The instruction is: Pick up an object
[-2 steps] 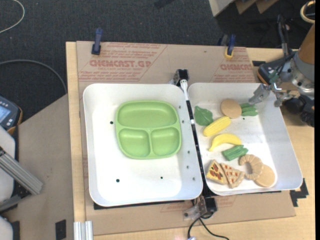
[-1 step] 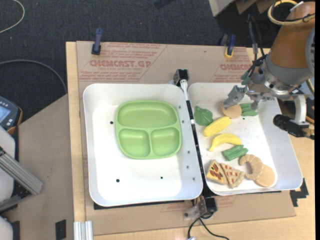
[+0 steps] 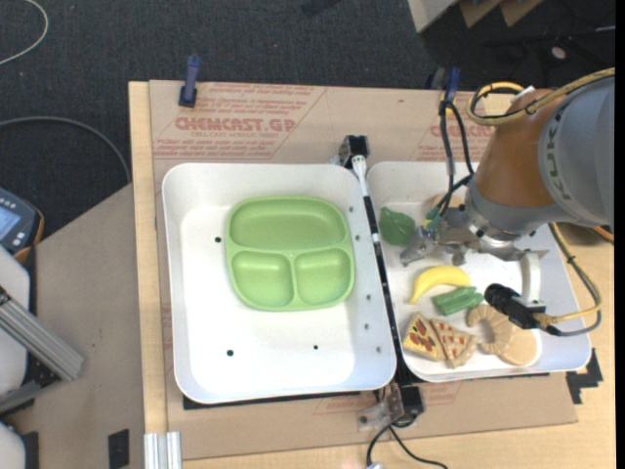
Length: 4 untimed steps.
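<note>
My gripper (image 3: 433, 252) hangs low over the right bin (image 3: 557, 358), just above the yellow banana (image 3: 438, 280) and right of a dark green pepper-like piece (image 3: 396, 226). Its grey fingers look spread, with nothing between them. Right under the banana lies a smaller green piece (image 3: 455, 301). A pizza slice (image 3: 437, 340) and tan cookie-like pieces (image 3: 504, 338) rest near the bin's front edge. The grey and orange wrist covers the back right part of this bin.
The left bin (image 3: 195, 340) holds a light green divided plate (image 3: 290, 252) near its middle. A black rail (image 3: 369, 233) separates the two bins. Both sit on a brown board, with blue clamps at its far edge.
</note>
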Available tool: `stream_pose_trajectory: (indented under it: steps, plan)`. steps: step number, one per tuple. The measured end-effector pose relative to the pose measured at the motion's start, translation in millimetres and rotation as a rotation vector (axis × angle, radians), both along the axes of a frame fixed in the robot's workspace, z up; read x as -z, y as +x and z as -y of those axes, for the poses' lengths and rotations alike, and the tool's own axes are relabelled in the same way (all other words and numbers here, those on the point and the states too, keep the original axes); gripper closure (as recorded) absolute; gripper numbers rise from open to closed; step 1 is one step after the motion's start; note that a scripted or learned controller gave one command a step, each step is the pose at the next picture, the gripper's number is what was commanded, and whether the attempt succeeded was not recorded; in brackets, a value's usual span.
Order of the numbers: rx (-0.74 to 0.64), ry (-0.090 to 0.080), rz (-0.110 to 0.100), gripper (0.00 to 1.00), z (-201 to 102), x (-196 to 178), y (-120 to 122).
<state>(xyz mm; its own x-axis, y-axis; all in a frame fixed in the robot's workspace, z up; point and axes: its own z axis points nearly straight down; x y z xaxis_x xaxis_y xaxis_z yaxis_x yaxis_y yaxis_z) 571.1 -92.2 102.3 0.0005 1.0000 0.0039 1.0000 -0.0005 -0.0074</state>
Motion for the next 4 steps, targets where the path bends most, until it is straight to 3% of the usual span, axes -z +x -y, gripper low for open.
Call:
stream_pose_trajectory:
  steps: [1, 2, 3, 4]
  plan:
    - [-0.007, 0.001, 0.005, 0.0, -78, -86, -69]
    - [0.007, -0.005, 0.003, 0.0, 0, -82, -94]
    - [0.002, -0.004, 0.006, 0.0, 39, 21, -69]
    - [-0.003, -0.005, 0.01, 0.0, 9, 18, -26]
